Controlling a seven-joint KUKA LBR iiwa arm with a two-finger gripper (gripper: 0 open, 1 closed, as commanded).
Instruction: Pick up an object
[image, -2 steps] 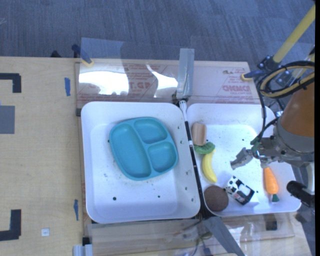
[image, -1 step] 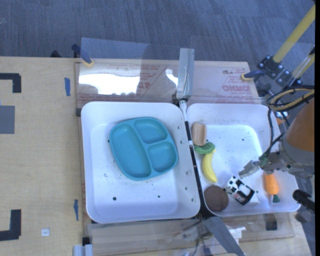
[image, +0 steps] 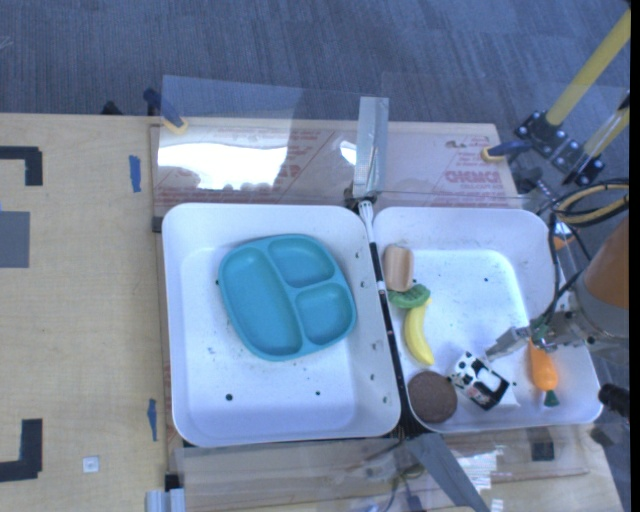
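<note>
While the grey two-finger gripper (image: 520, 338) hovers low in the right white bin (image: 500, 235), fingers spread with nothing between them, the orange carrot-shaped toy (image: 543, 370) lies just beside it, near the black-and-white cow figure (image: 478, 379).

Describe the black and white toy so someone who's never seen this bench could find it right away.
Look in the right-hand white bin, along its near edge. The black and white toy lies there between a round brown object and an orange carrot. It is the only item with black and white patches; a yellow banana lies just beyond it.
</note>
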